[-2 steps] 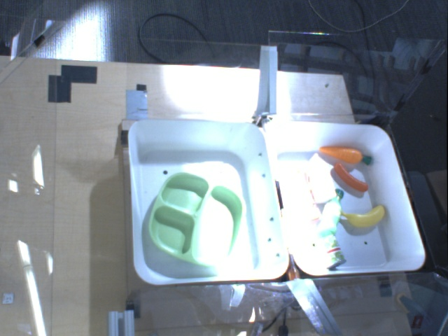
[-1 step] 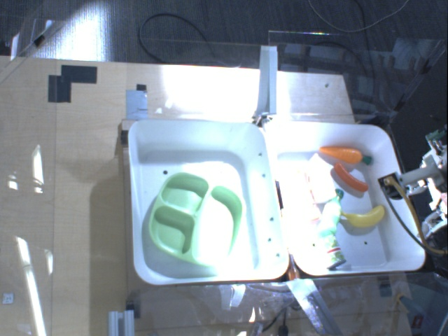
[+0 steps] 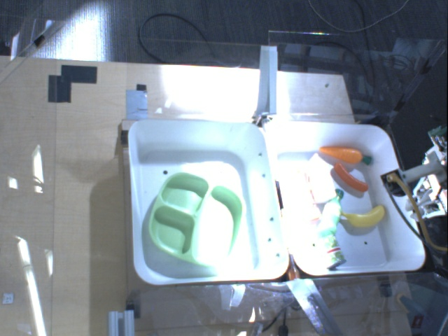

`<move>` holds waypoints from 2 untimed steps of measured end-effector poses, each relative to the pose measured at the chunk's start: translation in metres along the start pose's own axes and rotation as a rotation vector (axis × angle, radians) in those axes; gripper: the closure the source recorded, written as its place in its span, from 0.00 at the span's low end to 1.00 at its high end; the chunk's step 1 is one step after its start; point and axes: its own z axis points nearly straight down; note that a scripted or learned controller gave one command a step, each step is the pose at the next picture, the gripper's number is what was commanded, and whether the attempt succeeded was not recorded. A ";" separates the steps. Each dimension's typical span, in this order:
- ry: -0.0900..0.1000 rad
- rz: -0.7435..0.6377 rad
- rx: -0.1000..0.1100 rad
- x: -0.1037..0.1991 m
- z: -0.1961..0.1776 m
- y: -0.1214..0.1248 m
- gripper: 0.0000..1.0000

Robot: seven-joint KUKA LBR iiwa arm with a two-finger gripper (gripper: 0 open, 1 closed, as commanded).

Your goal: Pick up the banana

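Note:
The yellow banana (image 3: 367,217) lies in the right bin (image 3: 383,140), near its right wall, curving up toward the right. My gripper (image 3: 420,186) hangs at the far right of the view, just outside that bin's right rim and up-right of the banana. Wrist parts and cables cover most of it. Nothing of the banana is hidden.
In the right bin an orange carrot (image 3: 342,155), a red sausage (image 3: 350,178), a white packet (image 3: 319,185) and a green bottle (image 3: 331,229) lie left of the banana. The left bin (image 3: 137,187) holds a green divided plate (image 3: 194,218).

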 end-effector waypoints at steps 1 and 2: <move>0.000 0.000 0.000 0.000 0.000 0.000 0.00; 0.004 0.003 -0.004 -0.001 -0.203 0.001 0.00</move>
